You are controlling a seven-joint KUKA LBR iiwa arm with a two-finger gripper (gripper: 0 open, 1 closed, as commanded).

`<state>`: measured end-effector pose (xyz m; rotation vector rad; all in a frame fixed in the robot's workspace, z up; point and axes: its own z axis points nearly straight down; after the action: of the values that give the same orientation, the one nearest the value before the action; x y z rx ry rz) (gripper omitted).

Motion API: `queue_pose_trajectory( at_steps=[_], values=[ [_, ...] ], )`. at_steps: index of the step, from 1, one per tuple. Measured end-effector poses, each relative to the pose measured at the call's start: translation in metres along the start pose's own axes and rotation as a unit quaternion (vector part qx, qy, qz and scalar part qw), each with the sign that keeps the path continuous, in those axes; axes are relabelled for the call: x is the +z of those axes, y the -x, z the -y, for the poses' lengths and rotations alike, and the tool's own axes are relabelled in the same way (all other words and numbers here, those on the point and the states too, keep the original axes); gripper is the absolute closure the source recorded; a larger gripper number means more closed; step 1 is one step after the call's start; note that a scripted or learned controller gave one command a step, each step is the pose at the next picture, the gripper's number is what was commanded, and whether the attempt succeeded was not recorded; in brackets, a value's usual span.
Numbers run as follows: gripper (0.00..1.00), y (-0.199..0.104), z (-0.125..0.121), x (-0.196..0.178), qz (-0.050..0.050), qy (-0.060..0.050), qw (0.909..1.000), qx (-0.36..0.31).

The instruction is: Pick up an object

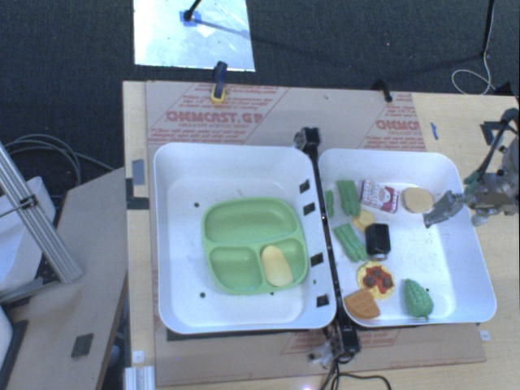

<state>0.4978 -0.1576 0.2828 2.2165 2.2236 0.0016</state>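
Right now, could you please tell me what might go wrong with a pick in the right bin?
1. The toys lie crowded: the black block touches green pieces, so fingers may catch two.
2. The gripper sits near the round tan piece and could nudge it away.

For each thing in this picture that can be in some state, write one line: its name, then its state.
Green divided tray: upright in left bin, holding a yellow piece.
Yellow piece: lying in tray's lower right compartment.
Black block: lying in right bin.
Red-and-white packet: lying flat.
Pincer: over right bin, holding nothing visible.
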Motion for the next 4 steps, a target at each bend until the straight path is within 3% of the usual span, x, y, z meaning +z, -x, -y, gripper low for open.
queue_pose_trajectory(
  at_steps=[1, 2, 3, 4],
  values=[
    [0.0, -0.045, -0.119, 0.067, -0.001, 0.001, 1.0, -0.004],
    [0.0, -0.028, -0.089, 0.192, -0.001, -0.006, 1.0, 0.002],
    [0.0, -0.077, -0.048, 0.199, -0.001, -0.003, 1.0, -0.001],
    [1.0, -0.075, -0.052, 0.187, 0.0, 0.001, 1.0, 0.0]
  ],
)
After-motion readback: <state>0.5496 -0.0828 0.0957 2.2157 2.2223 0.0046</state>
